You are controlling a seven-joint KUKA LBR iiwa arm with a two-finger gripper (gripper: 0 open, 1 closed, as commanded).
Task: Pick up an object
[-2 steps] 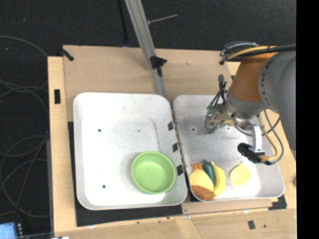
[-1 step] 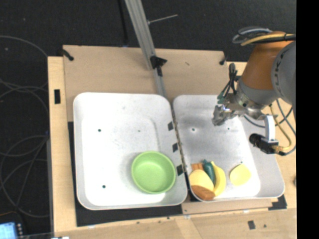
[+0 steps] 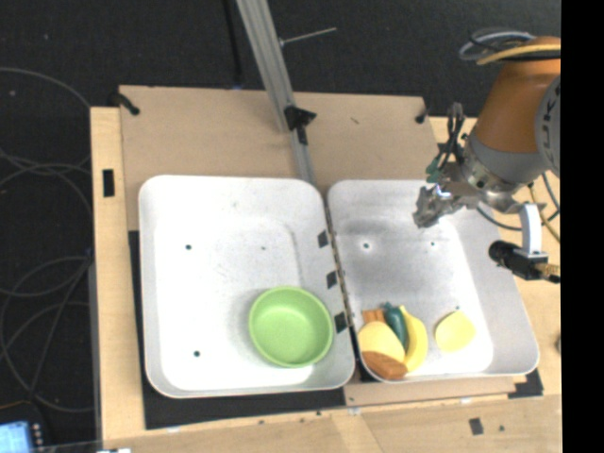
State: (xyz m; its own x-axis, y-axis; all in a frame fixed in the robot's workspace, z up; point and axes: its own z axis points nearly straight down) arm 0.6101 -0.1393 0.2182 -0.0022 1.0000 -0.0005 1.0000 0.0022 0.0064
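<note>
Our pincer (image 3: 429, 206) hangs over the right bin's (image 3: 377, 215) far end; we cannot tell its state. The yellow lemon-like piece (image 3: 454, 331) lies well nearer the camera.

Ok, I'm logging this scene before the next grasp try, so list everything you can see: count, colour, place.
bins: two, white, side by side on the bench.
bowl: one, green, near right corner of the left bin.
pile of small items: one cluster, orange, yellow and dark green, near left corner of the right bin; too small to name.
round item: one, yellow, right bin, just right of the pile.
pole: one, grey metal, slanting from the top down to between the bins.
cables: several, dark, on the floor left.
gripper: one, grey, over the far part of the right bin.
</note>
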